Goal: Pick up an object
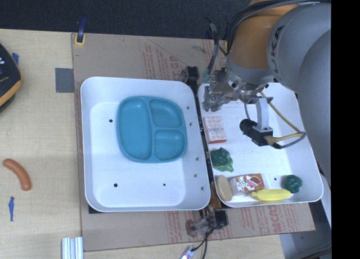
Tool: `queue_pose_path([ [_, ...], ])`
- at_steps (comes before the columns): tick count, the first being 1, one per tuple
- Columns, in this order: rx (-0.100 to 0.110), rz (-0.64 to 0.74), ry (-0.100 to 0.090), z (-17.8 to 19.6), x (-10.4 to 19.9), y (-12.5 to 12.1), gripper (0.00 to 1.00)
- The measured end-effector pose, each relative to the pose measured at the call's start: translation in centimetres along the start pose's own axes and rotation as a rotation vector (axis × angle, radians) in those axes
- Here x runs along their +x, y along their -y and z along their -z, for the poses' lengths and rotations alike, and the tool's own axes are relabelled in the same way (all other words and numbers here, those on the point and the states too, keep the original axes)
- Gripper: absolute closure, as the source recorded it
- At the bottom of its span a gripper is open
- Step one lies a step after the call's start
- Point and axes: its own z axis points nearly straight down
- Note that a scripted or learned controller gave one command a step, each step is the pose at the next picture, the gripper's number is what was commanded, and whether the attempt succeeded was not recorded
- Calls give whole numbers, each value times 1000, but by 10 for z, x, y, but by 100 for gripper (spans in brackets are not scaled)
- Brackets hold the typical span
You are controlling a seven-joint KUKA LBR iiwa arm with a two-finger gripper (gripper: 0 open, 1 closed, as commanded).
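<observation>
- Right bin (306,157) holds the objects: a small red-and-white packet (214,128), a green leafy piece (221,160), a snack packet (247,185), a yellow banana (272,195), and a dark green lump (292,183).
- Gripper (214,99) hangs just above the red-and-white packet; I cannot tell how its jaws stand.
- Left bin (93,140) carries a blue divided plate (151,128).
- A sausage (18,173) lies on the table (39,140).

The bench (39,134) bears two white bins (95,140), cardboard (140,50) and a toy sausage (18,173).
</observation>
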Motion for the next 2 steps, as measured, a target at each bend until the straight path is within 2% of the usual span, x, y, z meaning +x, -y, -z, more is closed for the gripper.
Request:
queue_pose_path([
  [1,-1,-5,0,42,-30,44,100],
  [2,1,-5,1,-8,-57,15,100],
])
